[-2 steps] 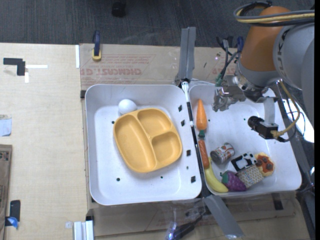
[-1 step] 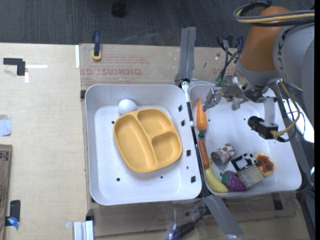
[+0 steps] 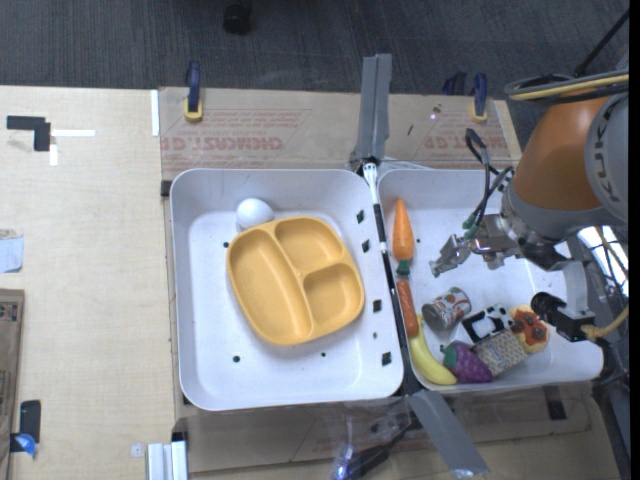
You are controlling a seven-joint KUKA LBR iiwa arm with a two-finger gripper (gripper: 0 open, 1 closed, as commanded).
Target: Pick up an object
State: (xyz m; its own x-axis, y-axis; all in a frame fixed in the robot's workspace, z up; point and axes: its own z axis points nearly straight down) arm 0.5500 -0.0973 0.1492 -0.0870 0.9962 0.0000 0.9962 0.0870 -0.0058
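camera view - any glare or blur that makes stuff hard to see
Camera view: mostly sharp and evenly lit; glare washes out the white ball against the left bin; the gripper looks small and slightly soft, and the clutter by the purple toy is hard to resolve.

We have single fixed camera, mounted above bench (image 3: 80, 268), looking down at slant. Both white bins in frame: left bin (image 3: 200, 368), right bin (image 3: 440, 193). Far edge of bench at top, dark floor (image 3: 300, 18) beyond. Arm (image 3: 570, 158) enters from right. Medium range; we see whole workspace.
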